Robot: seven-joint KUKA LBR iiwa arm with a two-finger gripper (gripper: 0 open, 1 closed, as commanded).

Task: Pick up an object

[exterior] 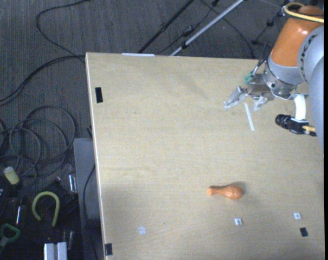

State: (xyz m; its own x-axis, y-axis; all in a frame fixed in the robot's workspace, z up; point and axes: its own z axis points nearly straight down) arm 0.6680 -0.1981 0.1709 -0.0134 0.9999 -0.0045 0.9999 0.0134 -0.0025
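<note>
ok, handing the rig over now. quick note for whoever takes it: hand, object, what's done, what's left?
Hand: up at the far right of the table, fingers spread open, holding nothing.
Object: one small orange pear-shaped thing lying on its side on the wooden table top, near the front, well apart from the hand.
Done: no pickup yet; the orange thing sits untouched.
Left: bring the hand over it, lower, close, lift.

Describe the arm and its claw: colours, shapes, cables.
The arm is grey with a rounded orange band above the wrist. The claw is silvery metal with thin pale fingers. A white cable and a black fitting hang beside the wrist.
</note>
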